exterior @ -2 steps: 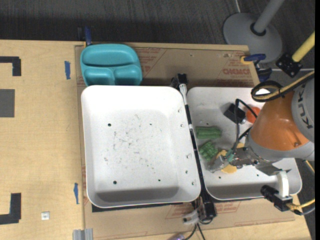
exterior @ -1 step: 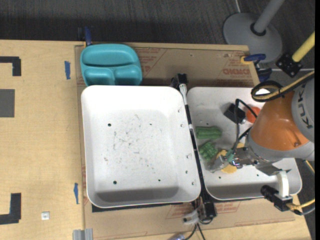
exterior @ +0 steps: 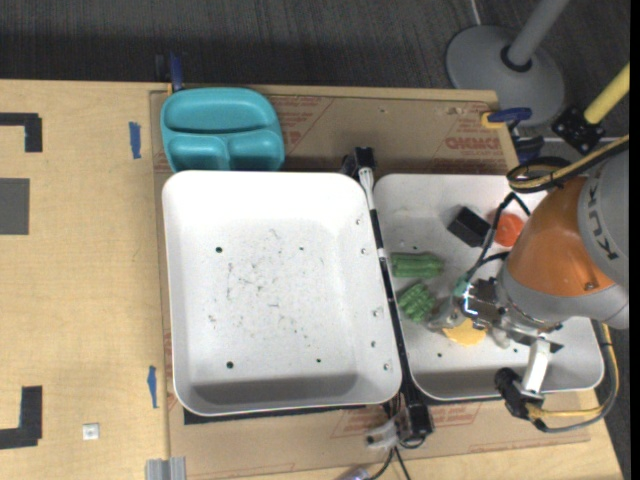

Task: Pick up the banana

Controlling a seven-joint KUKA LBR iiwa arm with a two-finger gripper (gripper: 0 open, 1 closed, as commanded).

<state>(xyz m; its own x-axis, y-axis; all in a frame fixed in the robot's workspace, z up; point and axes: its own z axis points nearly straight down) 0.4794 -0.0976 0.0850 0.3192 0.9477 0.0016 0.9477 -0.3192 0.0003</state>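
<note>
The banana (exterior: 465,334) shows as a small yellow patch on the floor of the right bin (exterior: 430,378), mostly covered by the arm's wrist. My gripper (exterior: 450,315) hangs low in that bin, directly over the banana's upper left end and right beside a green toy (exterior: 414,299). The grey arm with its orange band (exterior: 555,253) reaches in from the right and hides the rest of the banana.
A second green piece (exterior: 415,265) lies above the green toy. A black block (exterior: 468,226) and an orange object (exterior: 508,230) sit at the back of the right bin. The left bin (exterior: 270,288) is alongside, with a teal tray (exterior: 221,128) behind it.
</note>
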